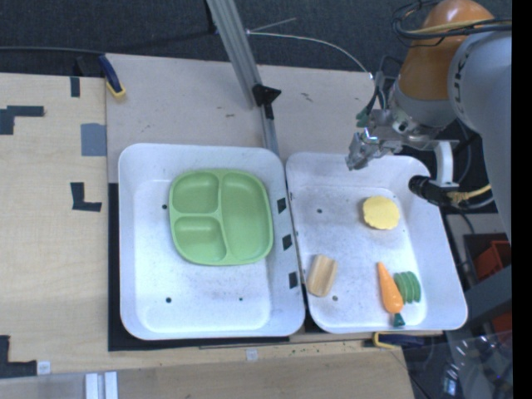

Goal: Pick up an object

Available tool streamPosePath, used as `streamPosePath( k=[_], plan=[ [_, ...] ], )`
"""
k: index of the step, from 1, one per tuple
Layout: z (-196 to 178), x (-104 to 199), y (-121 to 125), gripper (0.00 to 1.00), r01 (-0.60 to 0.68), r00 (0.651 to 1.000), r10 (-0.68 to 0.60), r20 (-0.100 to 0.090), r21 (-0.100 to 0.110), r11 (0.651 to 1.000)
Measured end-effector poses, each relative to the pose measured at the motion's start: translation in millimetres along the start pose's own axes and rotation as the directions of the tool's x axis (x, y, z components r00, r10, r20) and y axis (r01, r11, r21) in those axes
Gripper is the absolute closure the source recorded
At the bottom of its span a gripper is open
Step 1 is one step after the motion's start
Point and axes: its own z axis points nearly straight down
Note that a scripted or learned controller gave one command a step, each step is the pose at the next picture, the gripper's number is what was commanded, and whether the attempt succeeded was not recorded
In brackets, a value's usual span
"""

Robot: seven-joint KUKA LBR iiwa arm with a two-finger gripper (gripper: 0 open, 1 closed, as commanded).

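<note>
1. Beneath everything we see a pale wooden bench (191, 115) with grey tape marks at its left side, and a dark floor behind it. On the bench stand two shallow white plastic bins side by side, the left bin (133, 248) and the right bin (332, 173).
2. We find a light green plastic tray with three compartments (222, 216) lying flat in the left bin, a little toward the far side. Nothing lies on it.
3. We count four small things in the right bin: a round yellow flat piece like a biscuit (381, 213) near the middle, a tan piece shaped like a bread slice (321, 274) near the left wall, and at the near right corner an orange toy carrot (389, 288) just beside a green ribbed toy vegetable (408, 286). All of them rest on the bin floor.
4. We see the two-finger gripper (359, 158) of the grey arm above the far edge of the right bin, well apart from the yellow piece. It is small and dark in the view, so we cannot tell if it is apart or together. We see no object in it.
5. We judge that the task is at its beginning: no object is lifted yet. What is left is to choose one thing, perhaps the yellow piece because it is nearest, to come down over it, to close on it and to raise it.
</note>
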Motion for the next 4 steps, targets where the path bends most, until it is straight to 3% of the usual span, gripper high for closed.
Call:
streamPosePath(
  k=[1,2,4],
  plan=[
    [-54,0,1,1.00,0.000,1.000,0.000,0.000,-0.002,1.000],
    [-48,42,-22,1.00,0.003,1.000,-0.003,-0.001,0.007,1.000],
    [-23,142,-46,1.00,0.004,1.000,-0.004,-0.001,0.008,1.000]
  ],
)
